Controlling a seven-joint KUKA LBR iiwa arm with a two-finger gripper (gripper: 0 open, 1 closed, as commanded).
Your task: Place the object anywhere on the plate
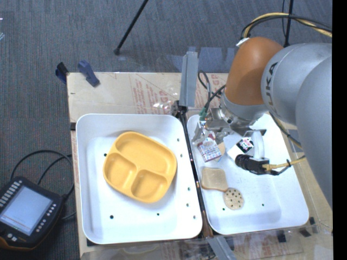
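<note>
- Two white bins sit side by side on the bench.
- The left bin (89, 145) has a yellow plate (140, 167) lying flat in its middle. The plate has three dips in it, and nothing lies on them.
- The big grey arm (303, 91) with the orange band comes in from the right and leans over the right bin (282, 205).
- The gripper (208, 130) hangs low over the top left corner of the right bin, close to the wall between the two bins.
- I cannot tell if the gripper is spread, pressed together, or pinching something, because the arm hides too much of it.
- A small red and white packet (210, 150) is right under the gripper, near the left edge of the right bin. It is tilted. I cannot tell if it is being held or just lies there.
- A flat tan piece (213, 179) lies lower down along that same left edge.
- A round brown cookie with dark dots (233, 198) lies just beside the tan piece, a bit closer to the bottom edge.
- The packet, the tan piece and the cookie are all in the right bin, apart from the plate.
</note>
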